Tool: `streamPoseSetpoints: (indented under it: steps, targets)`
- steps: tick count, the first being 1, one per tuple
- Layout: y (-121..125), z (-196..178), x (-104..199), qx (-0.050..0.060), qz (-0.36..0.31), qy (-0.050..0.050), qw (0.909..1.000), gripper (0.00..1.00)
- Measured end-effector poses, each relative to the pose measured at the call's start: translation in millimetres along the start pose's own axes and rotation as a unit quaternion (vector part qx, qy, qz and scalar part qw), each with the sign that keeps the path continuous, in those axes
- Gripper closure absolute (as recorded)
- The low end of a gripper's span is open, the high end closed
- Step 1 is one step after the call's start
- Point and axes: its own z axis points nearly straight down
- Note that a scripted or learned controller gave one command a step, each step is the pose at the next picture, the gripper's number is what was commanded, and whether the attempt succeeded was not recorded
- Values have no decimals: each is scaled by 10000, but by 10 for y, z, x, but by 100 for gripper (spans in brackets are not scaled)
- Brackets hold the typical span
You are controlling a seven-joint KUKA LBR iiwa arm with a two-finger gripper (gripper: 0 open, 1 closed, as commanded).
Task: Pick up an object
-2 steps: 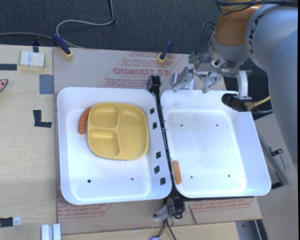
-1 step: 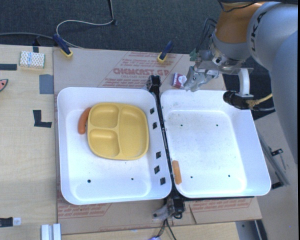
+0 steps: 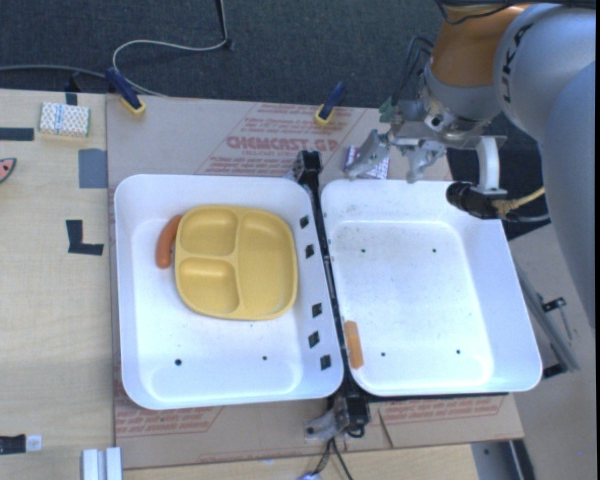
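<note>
In the left white bin (image 3: 140,368), a yellow plastic plate (image 3: 236,262) with 3 compartments is laid flat, slightly toward the far side of the bin. An orange sausage-shaped object (image 3: 165,242) is tucked against the plate's left edge, touching it. In the right white bin (image 3: 500,298), a second small orange cylindrical piece (image 3: 353,344) is seen lying near the bin's left wall, toward the near corner. The 2 bins are set side by side, with a black clamped divider (image 3: 314,258) running between them.

The grey arm with the orange band (image 3: 480,48) is placed above the far edge of the right bin, and its two-finger gripper (image 3: 398,158) is held over the rim there, well apart from all 3 objects. Whether the jaws are spread or closed cannot be told from this angle, and nothing is seen between them.

Both bins are set on a brown cardboard sheet (image 3: 240,138) laid over a pale wooden bench (image 3: 30,288).
</note>
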Motion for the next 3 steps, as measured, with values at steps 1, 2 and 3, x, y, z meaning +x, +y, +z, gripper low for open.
streamPoseSetpoints:
  steps: [1,2,3]
  targets:
    - [22,91,602,-10,22,-18,10000,0]
    - [20,648,525,-8,32,-31,10000,0]
    - [23,549,534,-9,23,-27,10000,100]
